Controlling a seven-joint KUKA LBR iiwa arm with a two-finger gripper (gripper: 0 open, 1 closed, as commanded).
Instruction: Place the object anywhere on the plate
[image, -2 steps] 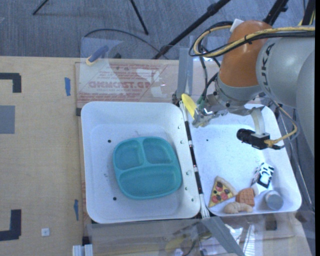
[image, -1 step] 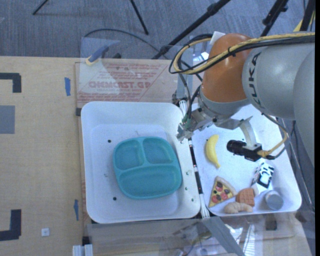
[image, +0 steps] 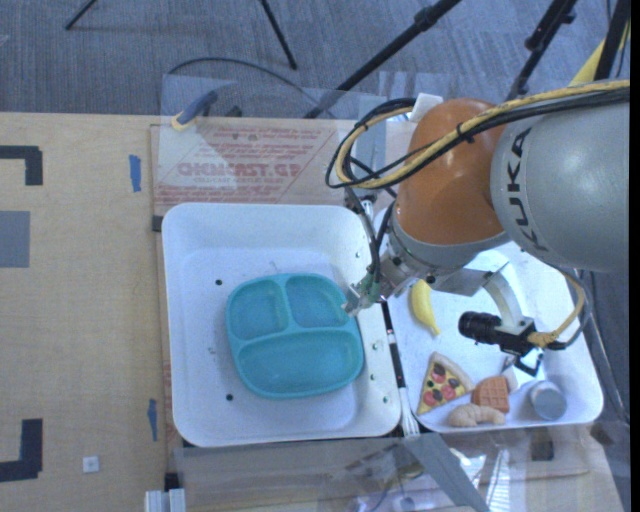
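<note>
We hover our claw (image: 358, 296), its grip unreadable, at the divided teal plastic plate's (image: 294, 336) right rim, while the likely object, a yellow banana (image: 425, 306), lies unfetched in the right white bin (image: 590, 385).

"kuka" on grey arm (image: 560, 190); red board txt unreadable.
</note>
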